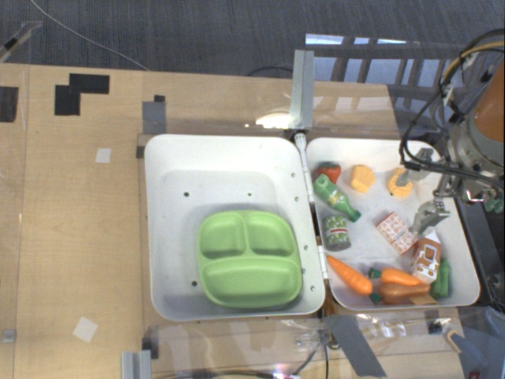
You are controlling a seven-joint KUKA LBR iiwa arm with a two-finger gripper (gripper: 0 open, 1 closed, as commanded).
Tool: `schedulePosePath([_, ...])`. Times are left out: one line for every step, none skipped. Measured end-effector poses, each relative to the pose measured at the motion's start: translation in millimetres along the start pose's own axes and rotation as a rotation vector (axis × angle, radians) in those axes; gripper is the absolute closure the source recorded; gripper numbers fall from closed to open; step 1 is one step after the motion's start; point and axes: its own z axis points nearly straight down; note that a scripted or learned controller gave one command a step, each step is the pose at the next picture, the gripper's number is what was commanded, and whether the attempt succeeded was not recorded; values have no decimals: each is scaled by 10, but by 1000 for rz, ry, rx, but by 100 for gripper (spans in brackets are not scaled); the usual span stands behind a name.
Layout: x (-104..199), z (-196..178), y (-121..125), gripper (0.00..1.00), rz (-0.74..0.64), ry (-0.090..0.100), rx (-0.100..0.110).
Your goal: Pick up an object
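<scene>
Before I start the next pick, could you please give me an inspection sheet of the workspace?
Surface: wooden bench bearing two white bins; left bin, right bin.
Job's things: toy food in right bin: green bottle, carrot, yellow cheese piece, small cartons.
Clutter: green divided plate in left bin.
Hand: hand over right bin's right side, nothing seen between the fingers.
Cables: black cables looping beside the arm.
Surroundings: dark carpet beyond bench.
</scene>
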Motion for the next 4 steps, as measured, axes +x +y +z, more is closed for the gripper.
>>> schedulePosePath([-137, 1712, -76, 0, 15, 14, -4])
schedulePosePath([-1050, 1933, 126, 0, 161, -4, -1])
schedulePosePath([-637, 1916, 391, 0, 85, -6, 0])
schedulePosePath([-172, 1765, 261, 0, 76, 1, 0])
